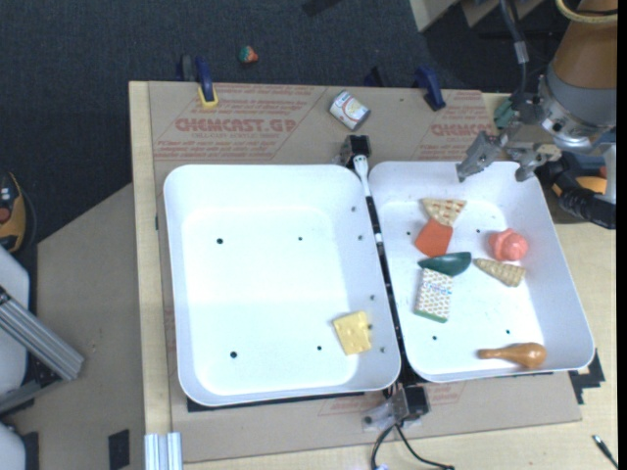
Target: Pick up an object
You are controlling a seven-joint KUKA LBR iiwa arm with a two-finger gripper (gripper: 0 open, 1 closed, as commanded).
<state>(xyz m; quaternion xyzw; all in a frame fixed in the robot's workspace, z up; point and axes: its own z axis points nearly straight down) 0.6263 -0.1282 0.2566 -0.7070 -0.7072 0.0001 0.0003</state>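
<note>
My gripper (503,164) hangs over the far edge of the right bin (563,292), open, with nothing between its fingers (476,161). Below it in that bin lie a tan cracker wedge (443,210), an orange-red block (434,237), a dark green pod (446,261), a patterned rectangular piece (433,295), a pink lump (508,245), a tan wedge (502,272) and a brown gourd-shaped piece (514,354). The left bin (196,262) holds a yellow cheese piece (353,332) near its front right corner.
A small white box (349,110) lies on the brown board behind the bins. Blue clamps (206,81) (428,88) grip the board's far edge. A black strip (370,213) runs between the bins. A small ball (249,55) lies on the dark floor.
</note>
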